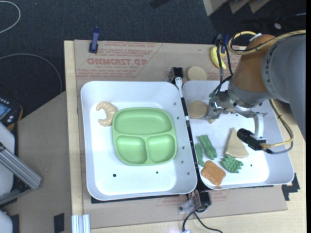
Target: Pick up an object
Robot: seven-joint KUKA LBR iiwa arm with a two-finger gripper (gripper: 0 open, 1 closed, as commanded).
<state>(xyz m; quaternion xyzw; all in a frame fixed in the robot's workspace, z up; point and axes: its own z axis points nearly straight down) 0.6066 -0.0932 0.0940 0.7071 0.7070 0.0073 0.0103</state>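
Bins side by side on a table: left bin [92, 130] carrying a green divided plate [144, 135] and a pale croissant [107, 112] just beside the plate's upper left corner. Right bin [277, 171] scattered with toy food: a round tan piece [197, 109] near the shared wall, two green bean pods [206, 147], a cream wedge [236, 147], a small green leafy piece [232, 164] and an orange-brown piece [213, 172] near the front edge. Grey arm with orange band [252, 69] reached in from the right, gripper [214, 111] lowered over the upper part of the right bin, just beside the round tan piece. Could not tell whether the gripper stood apart or together; seen from above, tips hidden by the wrist. Nothing seen clamped or lifted; every piece lay flat in its bin. Judged early in the task: approach made, grasp and lift both left to do, with the tan piece the likeliest target.
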